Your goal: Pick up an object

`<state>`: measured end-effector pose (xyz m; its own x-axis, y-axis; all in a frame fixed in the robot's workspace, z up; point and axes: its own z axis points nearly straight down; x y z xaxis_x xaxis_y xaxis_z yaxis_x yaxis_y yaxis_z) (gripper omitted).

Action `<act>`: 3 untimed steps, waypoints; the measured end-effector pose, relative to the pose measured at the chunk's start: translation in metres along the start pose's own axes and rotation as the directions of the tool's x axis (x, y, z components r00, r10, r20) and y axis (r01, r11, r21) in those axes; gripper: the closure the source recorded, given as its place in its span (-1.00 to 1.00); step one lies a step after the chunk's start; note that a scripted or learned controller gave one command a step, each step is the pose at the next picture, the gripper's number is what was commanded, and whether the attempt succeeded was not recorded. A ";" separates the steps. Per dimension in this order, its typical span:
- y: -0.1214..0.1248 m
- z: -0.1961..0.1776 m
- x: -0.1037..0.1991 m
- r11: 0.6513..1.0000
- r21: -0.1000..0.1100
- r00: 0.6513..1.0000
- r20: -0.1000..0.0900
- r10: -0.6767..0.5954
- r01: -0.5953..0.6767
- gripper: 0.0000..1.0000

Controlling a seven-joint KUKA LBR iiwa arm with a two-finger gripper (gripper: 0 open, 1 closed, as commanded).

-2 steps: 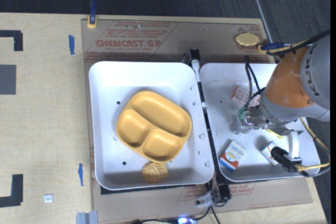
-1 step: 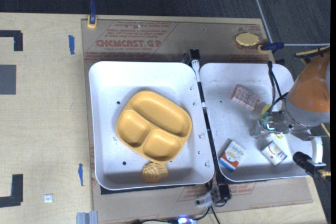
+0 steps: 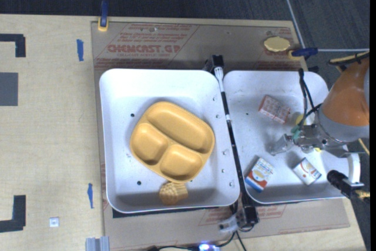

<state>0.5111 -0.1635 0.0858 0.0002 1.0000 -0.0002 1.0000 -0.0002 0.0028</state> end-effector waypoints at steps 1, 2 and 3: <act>0.001 -0.011 -0.001 1.000 -0.005 1.000 0.003 0.000 0.000 1.00; 0.053 -0.001 0.050 1.000 -0.004 1.000 0.000 -0.002 0.002 1.00; 0.038 -0.003 -0.033 1.000 -0.004 1.000 -0.007 -0.006 0.006 1.00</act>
<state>0.5488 -0.1964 0.0888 -0.0055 1.0000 0.0064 1.0000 0.0054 0.0063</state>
